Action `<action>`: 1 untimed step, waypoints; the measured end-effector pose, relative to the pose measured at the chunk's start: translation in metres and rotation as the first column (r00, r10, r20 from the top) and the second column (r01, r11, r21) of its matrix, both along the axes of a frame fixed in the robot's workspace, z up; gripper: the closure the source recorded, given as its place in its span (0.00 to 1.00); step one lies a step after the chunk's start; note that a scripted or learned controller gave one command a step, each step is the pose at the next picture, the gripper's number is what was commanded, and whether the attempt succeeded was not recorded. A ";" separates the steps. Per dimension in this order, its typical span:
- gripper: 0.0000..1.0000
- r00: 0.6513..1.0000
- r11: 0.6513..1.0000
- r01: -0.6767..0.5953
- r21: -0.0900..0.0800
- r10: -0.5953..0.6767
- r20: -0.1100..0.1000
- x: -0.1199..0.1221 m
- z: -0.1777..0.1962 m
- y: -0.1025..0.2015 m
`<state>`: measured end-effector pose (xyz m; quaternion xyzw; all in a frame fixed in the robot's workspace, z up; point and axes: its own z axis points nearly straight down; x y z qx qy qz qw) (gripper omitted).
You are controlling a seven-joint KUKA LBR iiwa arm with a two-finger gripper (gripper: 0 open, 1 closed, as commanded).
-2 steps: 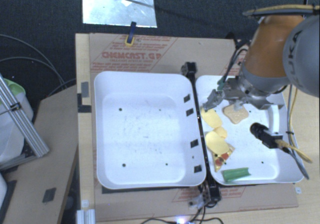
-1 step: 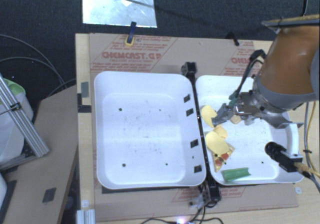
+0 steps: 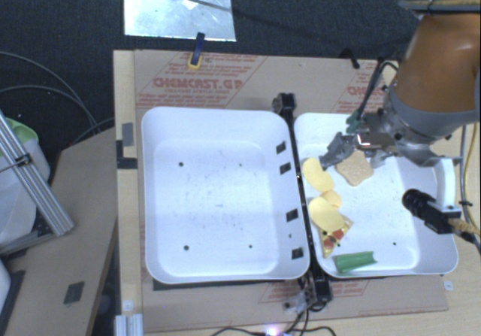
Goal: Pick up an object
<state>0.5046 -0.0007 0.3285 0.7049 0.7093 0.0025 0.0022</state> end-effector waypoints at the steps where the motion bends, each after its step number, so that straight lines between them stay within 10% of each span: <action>1: 1.00 1.000 1.000 -0.004 0.000 0.004 -0.001 0.000 0.009 0.000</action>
